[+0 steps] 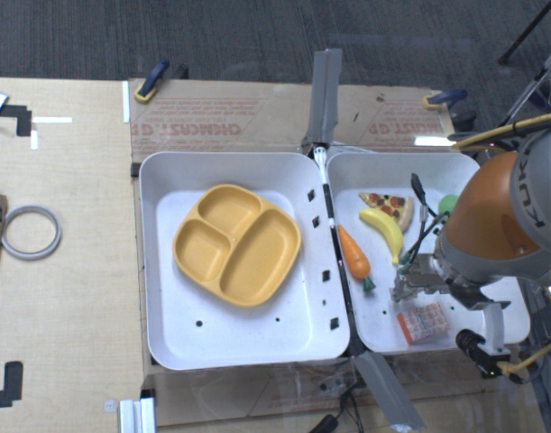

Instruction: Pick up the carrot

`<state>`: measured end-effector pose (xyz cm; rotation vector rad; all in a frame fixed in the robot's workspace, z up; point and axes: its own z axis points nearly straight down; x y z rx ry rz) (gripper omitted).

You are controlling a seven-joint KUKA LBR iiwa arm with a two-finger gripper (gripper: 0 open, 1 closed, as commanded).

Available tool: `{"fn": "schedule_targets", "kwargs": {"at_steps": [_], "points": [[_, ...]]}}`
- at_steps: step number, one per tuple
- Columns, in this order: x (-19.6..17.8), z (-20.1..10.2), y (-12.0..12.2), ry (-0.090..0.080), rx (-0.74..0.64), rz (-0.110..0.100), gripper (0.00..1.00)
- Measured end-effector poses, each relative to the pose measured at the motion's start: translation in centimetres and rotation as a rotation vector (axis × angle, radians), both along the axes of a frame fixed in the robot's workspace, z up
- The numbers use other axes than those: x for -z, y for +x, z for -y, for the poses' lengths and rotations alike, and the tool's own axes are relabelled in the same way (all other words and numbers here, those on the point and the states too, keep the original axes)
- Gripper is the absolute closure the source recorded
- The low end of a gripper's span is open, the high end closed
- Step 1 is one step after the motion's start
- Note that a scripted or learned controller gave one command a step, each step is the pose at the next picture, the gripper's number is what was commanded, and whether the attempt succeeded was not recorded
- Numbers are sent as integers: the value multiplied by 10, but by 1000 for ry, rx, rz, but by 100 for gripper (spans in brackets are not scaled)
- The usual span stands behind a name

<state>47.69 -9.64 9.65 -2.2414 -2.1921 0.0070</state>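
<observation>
The gripper [407, 285] hangs low over the right bin [509, 332], just right of the carrot [353, 252]; whether it is spread or pressed together cannot be told, since the wrist hides much of it. It holds nothing that can be seen. The carrot lies apart from it against the bin's left wall, its thick orange end toward the back and its green tip pointing forward. A banana [387, 228] lies just to the carrot's right, with a pizza slice [390, 206] behind and a small packet [425, 322] in front. To do this step well, the arm should probably shift left, centre over the carrot's thick middle, and close across its width, clear of wall and banana.
</observation>
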Motion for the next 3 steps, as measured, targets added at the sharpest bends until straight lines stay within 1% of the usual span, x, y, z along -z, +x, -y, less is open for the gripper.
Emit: {"fn": "schedule_targets", "kwargs": {"at_steps": [1,2,3], "points": [[-93,-61,13,-3,4,4,100],[-134,-114,29,-3,-280,5,100],[-92,-160,51,0,-514,1,100]]}}
